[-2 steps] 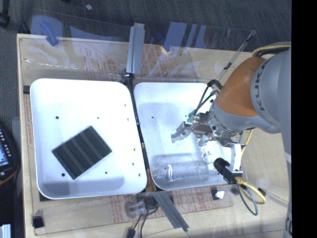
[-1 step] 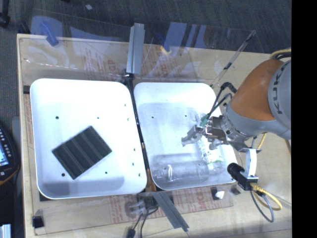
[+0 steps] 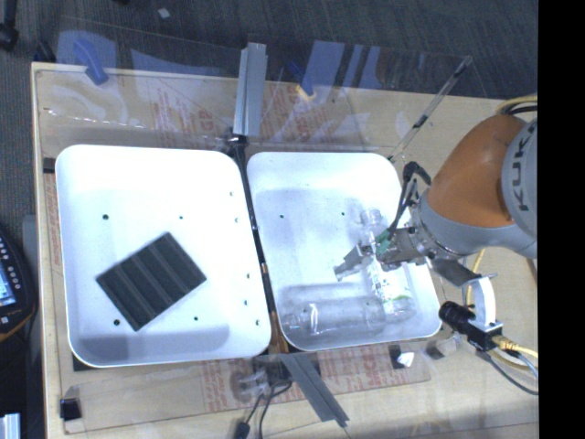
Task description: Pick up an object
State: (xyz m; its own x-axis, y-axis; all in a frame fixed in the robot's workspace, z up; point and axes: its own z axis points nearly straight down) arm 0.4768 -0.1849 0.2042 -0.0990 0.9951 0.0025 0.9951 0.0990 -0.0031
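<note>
While the arm reaches in from three o'clock, the scene reads as follows.

Arm: grey with an orange band, its wrist over the right bin (image 3: 274, 190), low enough for a pick from above.
Pincer (image 3: 370, 259): down among clear plastic at the bin's five o'clock part; I cannot tell its state, since metal and transparent plastic blur together.
Clear bottle (image 3: 334, 316): lies on its side along the right bin's six o'clock wall, probably rolled to rest there; the likeliest target.
Second clear piece (image 3: 382, 273): runs from about the bin's centre toward five o'clock, touching or overlapping the bottle; whether it is another bottle is hard to make out.
Dark ribbed slab (image 3: 151, 280): flat and askew in the left bin (image 3: 91, 172), toward seven o'clock, well apart from the arm.
Counter (image 3: 137, 108): carries both bins side by side, with a clear sheet standing at twelve o'clock.
Hidden: any contact between the tool and the plastic.
Judgement: a grasp looks attempted, not confirmed.
</note>
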